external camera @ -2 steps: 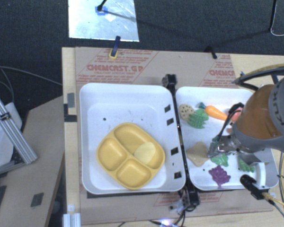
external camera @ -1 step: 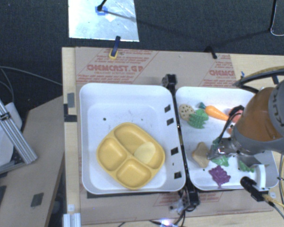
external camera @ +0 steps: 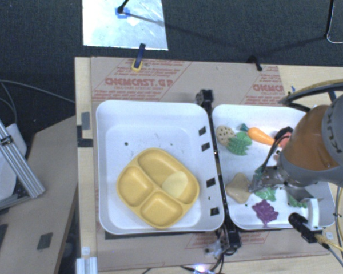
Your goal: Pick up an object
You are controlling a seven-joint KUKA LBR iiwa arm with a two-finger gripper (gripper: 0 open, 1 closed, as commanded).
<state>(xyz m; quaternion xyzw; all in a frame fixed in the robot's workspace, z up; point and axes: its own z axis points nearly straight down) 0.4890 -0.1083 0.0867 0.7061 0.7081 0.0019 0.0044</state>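
The right bin (external camera: pixel 274 114) holds several toy foods. An orange carrot (external camera: pixel 261 135) lies near its back, beside a green leafy piece (external camera: pixel 238 143) and a round tan cookie (external camera: pixel 223 133). A tan bread slice (external camera: pixel 238 188) lies at the bin's left side, purple grapes (external camera: pixel 265 211) near the front, and a small green piece (external camera: pixel 267 194) between them. My gripper (external camera: pixel 261 180) is down low in this bin, just right of the bread slice and over the small green piece. The arm's grey and orange wrist (external camera: pixel 311 147) covers the bin's right part.
The left bin (external camera: pixel 114 119) holds a yellow divided plate (external camera: pixel 157 187). A black divider with clips (external camera: pixel 212 158) runs between the two bins. Cardboard lies under both bins, and a metal frame stands at the far left.
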